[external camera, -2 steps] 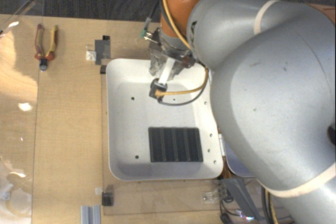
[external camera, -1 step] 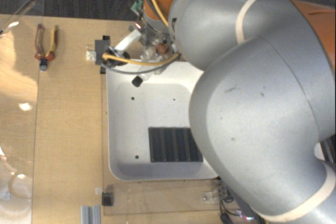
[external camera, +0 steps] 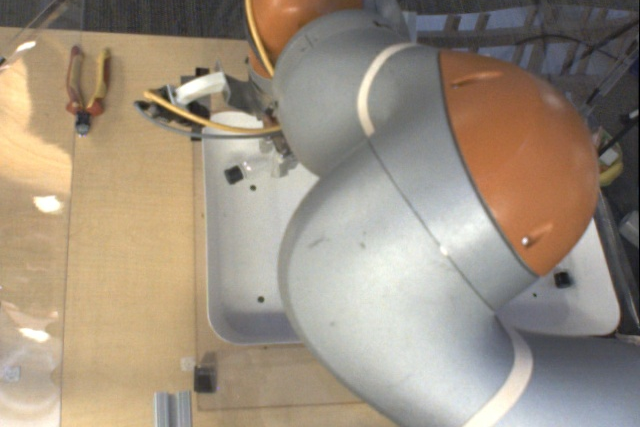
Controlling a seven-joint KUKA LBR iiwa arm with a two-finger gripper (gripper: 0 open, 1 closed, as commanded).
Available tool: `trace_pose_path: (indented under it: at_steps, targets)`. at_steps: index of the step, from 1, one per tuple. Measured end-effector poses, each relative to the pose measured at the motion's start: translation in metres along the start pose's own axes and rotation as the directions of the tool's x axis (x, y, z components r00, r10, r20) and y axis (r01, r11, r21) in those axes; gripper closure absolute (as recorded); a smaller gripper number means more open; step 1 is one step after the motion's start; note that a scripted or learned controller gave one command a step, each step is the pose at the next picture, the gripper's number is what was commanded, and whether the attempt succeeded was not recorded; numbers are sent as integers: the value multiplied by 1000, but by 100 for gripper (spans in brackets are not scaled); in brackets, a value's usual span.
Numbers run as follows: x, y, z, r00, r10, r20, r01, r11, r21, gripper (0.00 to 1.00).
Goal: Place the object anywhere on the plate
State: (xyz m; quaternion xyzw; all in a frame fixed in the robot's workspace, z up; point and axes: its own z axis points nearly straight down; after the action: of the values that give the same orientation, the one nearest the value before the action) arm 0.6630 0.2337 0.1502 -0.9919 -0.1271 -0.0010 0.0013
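The grey and orange arm covers most of both bins. Its wrist end reaches over the far left corner of the left bin. A small part of the gripper pokes out from under the arm there, and its state is hidden. A small black object lies on the bin floor just left of the gripper, apart from it. A pale rounded rim, possibly the plate, shows at the bin's far edge, mostly hidden by the arm and cables.
Yellow and white cables loop over the bench beyond the bin. Red-handled pliers lie at the far left. A black block sits by the bin's near edge. Another small dark item lies in the right bin.
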Motion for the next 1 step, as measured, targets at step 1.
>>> trace_pose_path:
  at_steps: [1]
  targets:
    - [-3, -3, -64, 922, -386, 2, 386, 922, -2, 100]
